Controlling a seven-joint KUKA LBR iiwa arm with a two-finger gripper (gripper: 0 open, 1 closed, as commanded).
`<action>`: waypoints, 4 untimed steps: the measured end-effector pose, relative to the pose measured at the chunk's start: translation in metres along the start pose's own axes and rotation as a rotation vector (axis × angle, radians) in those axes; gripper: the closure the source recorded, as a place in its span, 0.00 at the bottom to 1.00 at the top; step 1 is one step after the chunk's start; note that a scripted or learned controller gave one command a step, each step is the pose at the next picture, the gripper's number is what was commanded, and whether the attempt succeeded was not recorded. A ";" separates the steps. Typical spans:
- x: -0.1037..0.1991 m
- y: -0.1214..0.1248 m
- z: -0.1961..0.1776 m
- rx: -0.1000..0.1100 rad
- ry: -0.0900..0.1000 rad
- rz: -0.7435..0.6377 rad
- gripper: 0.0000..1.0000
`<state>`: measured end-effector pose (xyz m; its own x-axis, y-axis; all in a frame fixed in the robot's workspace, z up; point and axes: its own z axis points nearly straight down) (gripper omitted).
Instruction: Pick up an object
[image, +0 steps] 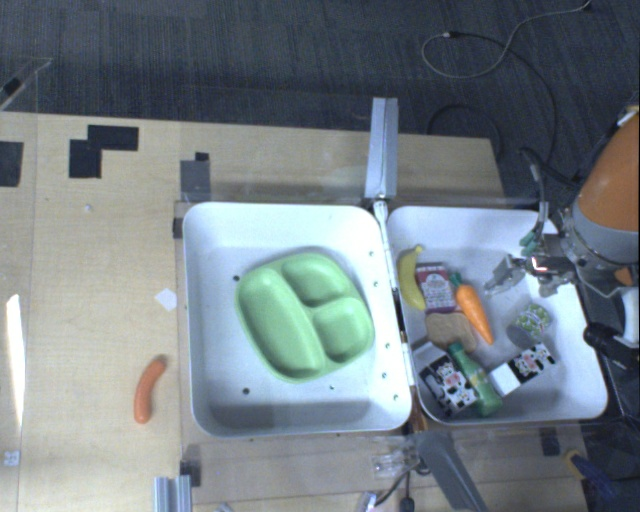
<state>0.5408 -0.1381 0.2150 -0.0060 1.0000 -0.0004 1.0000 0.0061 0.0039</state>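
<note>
The right bin (590, 400) holds several items: a yellow banana (409, 276), a maroon carton (434, 287), an orange carrot (474, 311), a slice of bread (450, 329), a green bottle (475, 378), two cow-patterned cartons (447, 384) (526, 366) and a small green-patterned round item (530, 321). My gripper (527, 280) hangs over the upper right part of this bin, right of the carrot and above the round item. Its two grey fingers (499, 276) are spread open with nothing between them.
The left bin (200, 300) holds a green three-part plate (305, 315). A small orange sausage (148, 388) lies on the bench left of the bins. A metal bar (381, 150) stands between the bins at the back. Cables run behind the bench.
</note>
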 end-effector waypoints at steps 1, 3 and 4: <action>0.034 0.036 0.111 -0.022 -0.004 -0.115 0.00; 0.106 0.034 -0.058 -0.004 0.000 -0.108 1.00; 0.091 0.069 -0.153 -0.003 0.000 0.077 1.00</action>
